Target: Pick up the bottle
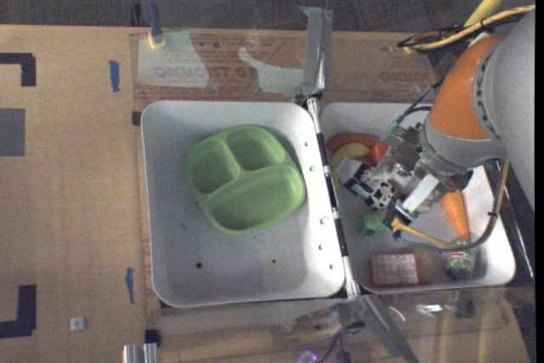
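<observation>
**Gripper low in right bin, bottle off at the front edge**

Desk (pixel 68 183) carries two white bins. Left bin (pixel 170 268) has just a green divided plate (pixel 245 177). Right bin (pixel 501 263) is cluttered, and the arm (pixel 476 98) is down in the middle of it.

Risk: gripper (pixel 382 187) sits over the clutter at the bin's left-middle, beside a small green toy (pixel 371 224) and near a yellow-orange piece (pixel 350 150). My read is the bottle (pixel 460 261) is the small green-capped item at the front right, apart from the gripper. A close from here likely grabs the wrong thing or nothing. The carrot (pixel 457 212) and a flat red box (pixel 395 269) lie beside the bottle and could get knocked.

Gripper state: can't tell, too much clutter around it.
</observation>
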Tool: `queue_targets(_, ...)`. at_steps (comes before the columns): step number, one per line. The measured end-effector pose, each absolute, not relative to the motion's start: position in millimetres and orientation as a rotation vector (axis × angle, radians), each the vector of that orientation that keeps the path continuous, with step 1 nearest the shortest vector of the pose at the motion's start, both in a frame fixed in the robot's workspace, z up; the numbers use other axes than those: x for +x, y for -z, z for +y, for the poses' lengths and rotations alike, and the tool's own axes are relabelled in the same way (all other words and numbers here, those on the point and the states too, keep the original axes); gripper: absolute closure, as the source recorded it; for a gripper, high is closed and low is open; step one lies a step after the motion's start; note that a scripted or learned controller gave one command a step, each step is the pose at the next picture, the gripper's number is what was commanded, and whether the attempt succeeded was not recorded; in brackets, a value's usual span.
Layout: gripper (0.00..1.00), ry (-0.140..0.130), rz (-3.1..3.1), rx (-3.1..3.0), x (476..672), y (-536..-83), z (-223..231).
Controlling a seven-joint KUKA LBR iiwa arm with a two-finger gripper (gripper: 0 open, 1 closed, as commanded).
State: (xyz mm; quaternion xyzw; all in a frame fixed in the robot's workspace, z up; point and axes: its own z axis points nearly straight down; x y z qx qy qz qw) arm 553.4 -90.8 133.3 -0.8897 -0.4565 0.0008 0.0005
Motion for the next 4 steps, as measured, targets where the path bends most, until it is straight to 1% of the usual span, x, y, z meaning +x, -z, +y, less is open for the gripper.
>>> queue_targets(1,0.00,-0.007,-1.096,-2.940,490.7,-183.7,-42.0)
queue_targets(2,0.00,-0.004,-1.048,-2.960,594.5,-184.2,92.5)
queue_targets(3,0.00,0.010,-0.715,-3.059,565.3,-104.6,134.4)
queue_targets(4,1.00,-0.051,-0.715,-3.058,555.9,-103.1,131.3)
